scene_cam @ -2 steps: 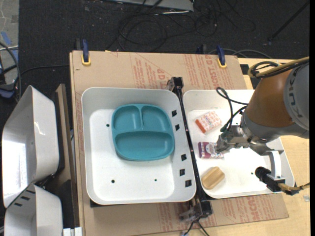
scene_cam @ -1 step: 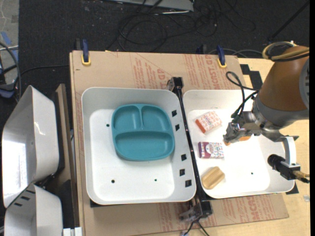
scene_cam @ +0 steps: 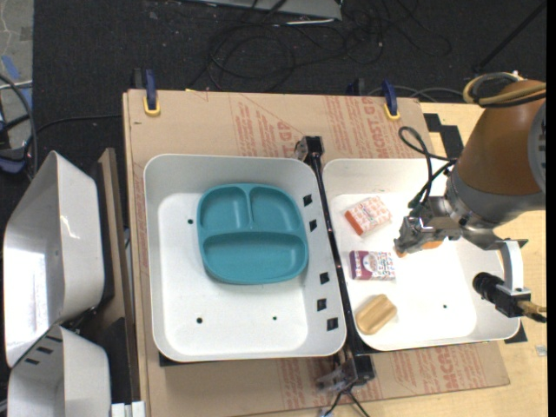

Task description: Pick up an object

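Left bin (scene_cam: 174, 320) holds a teal tray (scene_cam: 253, 234); tool (scene_cam: 415, 237) (grip state unclear) over right bin (scene_cam: 452, 320).

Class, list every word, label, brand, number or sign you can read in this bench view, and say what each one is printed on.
"MASCOT": a partial guess at the red, rotated print on the cardboard sheet under the bins; the rest of that print is too blurred to read.
Purple-and-white packet in the right bin: printing present, too small to read.
Orange-and-white packet in the right bin: printing present, too small to read.
Teal divided plate and tan block: no text visible.
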Robot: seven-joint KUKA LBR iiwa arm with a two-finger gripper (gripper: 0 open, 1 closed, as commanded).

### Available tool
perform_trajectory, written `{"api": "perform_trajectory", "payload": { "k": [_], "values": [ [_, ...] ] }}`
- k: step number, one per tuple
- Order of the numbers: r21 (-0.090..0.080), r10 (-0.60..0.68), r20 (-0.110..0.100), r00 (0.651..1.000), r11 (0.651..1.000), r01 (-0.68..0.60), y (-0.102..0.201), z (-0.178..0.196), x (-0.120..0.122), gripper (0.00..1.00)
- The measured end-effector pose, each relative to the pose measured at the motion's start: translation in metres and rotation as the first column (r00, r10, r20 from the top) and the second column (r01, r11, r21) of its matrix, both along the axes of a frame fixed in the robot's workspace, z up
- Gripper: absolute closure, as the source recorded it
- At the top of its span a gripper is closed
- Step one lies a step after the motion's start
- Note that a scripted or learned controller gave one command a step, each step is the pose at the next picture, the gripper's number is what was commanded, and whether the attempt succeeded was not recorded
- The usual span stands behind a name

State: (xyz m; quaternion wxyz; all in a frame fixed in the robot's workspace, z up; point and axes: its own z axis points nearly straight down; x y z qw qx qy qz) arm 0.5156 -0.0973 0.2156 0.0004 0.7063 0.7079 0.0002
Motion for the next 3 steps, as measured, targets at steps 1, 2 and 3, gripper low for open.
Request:
{"api": "perform_trajectory", "payload": {
  "k": [1, 2, 3],
  "values": [
    [0.002, 0.007, 0.001, 1.0, 1.0, -0.007, 0.059, 0.01, 0.01, 1.0],
    [0.002, 0.006, 0.0, 1.0, 1.0, -0.006, 0.119, 0.006, 0.021, 1.0],
    [0.002, 0.007, 0.001, 1.0, 1.0, -0.007, 0.181, 0.013, 0.028, 1.0]
  ]
}}
